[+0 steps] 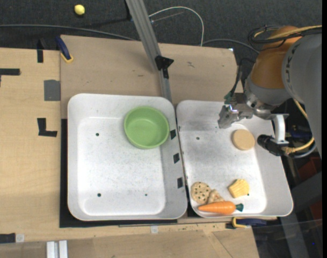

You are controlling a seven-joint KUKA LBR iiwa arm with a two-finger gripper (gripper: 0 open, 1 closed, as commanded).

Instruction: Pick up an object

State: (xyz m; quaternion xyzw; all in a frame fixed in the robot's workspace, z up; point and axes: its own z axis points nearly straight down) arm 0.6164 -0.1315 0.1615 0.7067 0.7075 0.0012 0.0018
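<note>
My gripper [226, 119] hangs over the back of the right bin [206, 155], just left of a round tan disc [242, 140] lying on the bin floor. Nothing shows between its fingers. Along the right bin's front edge lie an orange carrot [218, 208], a speckled cookie [200, 191] and a yellow wedge-shaped piece [238, 187]. A green bowl [146, 127] sits upright at the back of the left bin [99, 165].
A grey pole [147, 31] slants down from the top to the seam between the bins. Cables [179, 15] loop behind the bench. A small yellow ball [79, 9] lies on the dark floor at top left.
</note>
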